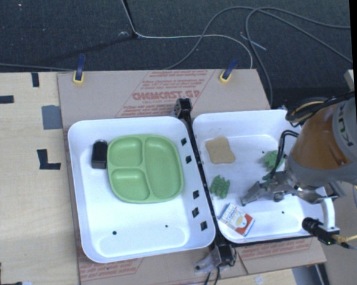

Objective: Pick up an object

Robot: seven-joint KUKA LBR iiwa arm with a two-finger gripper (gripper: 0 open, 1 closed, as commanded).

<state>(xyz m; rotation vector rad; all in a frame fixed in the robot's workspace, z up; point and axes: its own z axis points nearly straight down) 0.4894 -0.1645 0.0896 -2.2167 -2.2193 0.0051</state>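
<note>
My gripper hangs low over the middle of the right bin, reaching in from the right under the grey and orange arm. A small green leafy piece lies just to its left, apart from it. Just below and to the left of the gripper rests a white and red packet, near the bin's front wall. A tan slice of toast sits at the bin's back left. A second green piece shows beside the arm, partly hidden by it.
The left bin holds a green divided plate and a small black object to its left. A black divider joins the two bins. Cables run across the dark floor behind the bench.
</note>
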